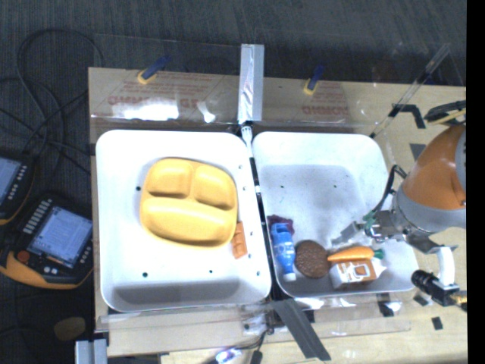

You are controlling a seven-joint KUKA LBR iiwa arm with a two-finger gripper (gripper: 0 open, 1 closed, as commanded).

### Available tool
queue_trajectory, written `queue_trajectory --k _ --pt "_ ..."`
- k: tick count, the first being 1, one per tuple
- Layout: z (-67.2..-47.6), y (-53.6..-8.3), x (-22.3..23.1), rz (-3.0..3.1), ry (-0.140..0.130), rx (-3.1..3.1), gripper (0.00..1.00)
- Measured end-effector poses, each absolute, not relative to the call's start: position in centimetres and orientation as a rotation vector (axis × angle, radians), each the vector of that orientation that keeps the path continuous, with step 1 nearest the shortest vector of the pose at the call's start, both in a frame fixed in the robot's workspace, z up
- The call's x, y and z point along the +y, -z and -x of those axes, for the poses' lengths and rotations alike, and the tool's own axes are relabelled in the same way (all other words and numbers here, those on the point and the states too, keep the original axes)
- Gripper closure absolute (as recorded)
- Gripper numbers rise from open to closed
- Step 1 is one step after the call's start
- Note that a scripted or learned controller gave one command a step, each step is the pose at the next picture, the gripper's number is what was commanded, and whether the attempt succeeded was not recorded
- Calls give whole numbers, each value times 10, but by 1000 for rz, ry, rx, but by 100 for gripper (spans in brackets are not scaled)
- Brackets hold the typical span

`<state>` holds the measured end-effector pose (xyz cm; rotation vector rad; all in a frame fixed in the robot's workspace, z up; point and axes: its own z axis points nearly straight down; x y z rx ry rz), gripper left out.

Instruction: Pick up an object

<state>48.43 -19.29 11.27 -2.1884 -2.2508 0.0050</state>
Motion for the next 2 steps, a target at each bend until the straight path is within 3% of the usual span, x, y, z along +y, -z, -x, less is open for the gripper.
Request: queue_trajectory --k 1,2 --pt "-483 -177 -201 2219 -5 -2223 0" --pt "-520 -109 -201 2235 -7 -2206 0"
